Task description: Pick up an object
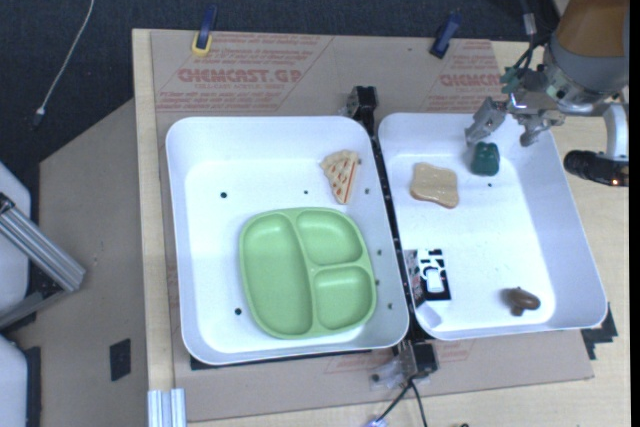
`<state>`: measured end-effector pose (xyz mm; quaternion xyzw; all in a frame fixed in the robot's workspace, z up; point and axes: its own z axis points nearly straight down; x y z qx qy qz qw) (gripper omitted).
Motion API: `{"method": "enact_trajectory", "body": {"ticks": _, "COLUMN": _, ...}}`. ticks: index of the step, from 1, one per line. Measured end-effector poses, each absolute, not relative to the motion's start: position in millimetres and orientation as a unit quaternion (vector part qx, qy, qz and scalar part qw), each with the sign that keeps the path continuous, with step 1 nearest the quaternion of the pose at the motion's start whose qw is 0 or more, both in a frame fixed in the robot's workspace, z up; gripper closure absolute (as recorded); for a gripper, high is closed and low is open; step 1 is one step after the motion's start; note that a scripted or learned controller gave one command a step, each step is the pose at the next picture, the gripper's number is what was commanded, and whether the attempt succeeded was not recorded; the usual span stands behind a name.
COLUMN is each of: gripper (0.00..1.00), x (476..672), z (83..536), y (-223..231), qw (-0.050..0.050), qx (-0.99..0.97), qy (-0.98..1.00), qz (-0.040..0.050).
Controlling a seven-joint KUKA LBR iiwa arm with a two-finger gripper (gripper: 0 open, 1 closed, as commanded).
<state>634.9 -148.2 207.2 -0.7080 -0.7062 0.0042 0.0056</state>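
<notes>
My gripper [508, 127] hangs over the far part of the right bin [560, 215], its two fingers spread apart and open. A small dark green object [486, 158] lies on the bin floor just below the left finger [484, 124]; it is not between the fingers. A tan, flat bread-like piece [434, 184] lies to the left of and nearer than the green object. A small brown lump [520, 300] sits near the bin's front right corner.
The left bin [200, 215] holds a light green divided plate [305, 270] and a waffle-patterned wedge [341, 175] near its far right side. A black-and-white tag [432, 275] sits at the front of the seam between the bins.
</notes>
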Motion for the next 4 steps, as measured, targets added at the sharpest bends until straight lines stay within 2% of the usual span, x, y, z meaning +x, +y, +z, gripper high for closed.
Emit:
{"method": "enact_trajectory", "body": {"ticks": 1, "gripper": 0.00, "x": 637.9, "z": 215, "y": -148, "qw": 0.000, "qx": -0.707, "qy": -0.707, "qz": 0.0001}}
{"method": "enact_trajectory", "body": {"ticks": 3, "gripper": 0.00, "x": 636.1, "z": 91, "y": -147, "qw": 0.003, "qx": -0.707, "qy": -0.707, "qz": 0.0022}}
{"method": "enact_trajectory", "body": {"ticks": 4, "gripper": 0.00, "x": 637.2, "z": 88, "y": -148, "qw": 0.001, "qx": -0.707, "qy": -0.707, "qz": 0.0007}}
